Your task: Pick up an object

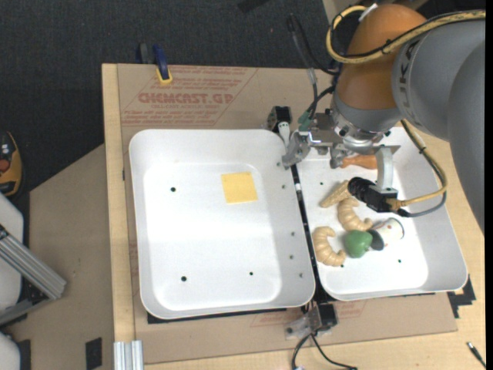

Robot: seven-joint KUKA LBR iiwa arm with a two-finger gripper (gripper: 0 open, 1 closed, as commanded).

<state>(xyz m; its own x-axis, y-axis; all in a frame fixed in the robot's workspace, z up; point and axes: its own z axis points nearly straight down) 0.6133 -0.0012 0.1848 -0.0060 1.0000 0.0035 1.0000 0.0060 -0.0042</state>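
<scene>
My gripper (339, 160) hangs over the far part of the right bin (431, 253), close to the wall it shares with the left bin. Its two fingers (292, 153) are spread wide, so it is open. Between them, under the wrist, lies an orange piece (359, 161); I cannot tell whether the fingers touch it. Nearer the camera lie a pale tan curved piece (333, 196), two tan croissant-like pieces (353, 216) (327, 247), a green ball (357, 243) and a small white thing (392, 231). A flat yellow square (239, 187) lies in the left bin (154, 230).
The bins sit on a brown board (185, 95) on the bench. A blue and yellow clamp (161, 64) grips the board's far edge. The objects in the right bin are crowded together near the middle wall.
</scene>
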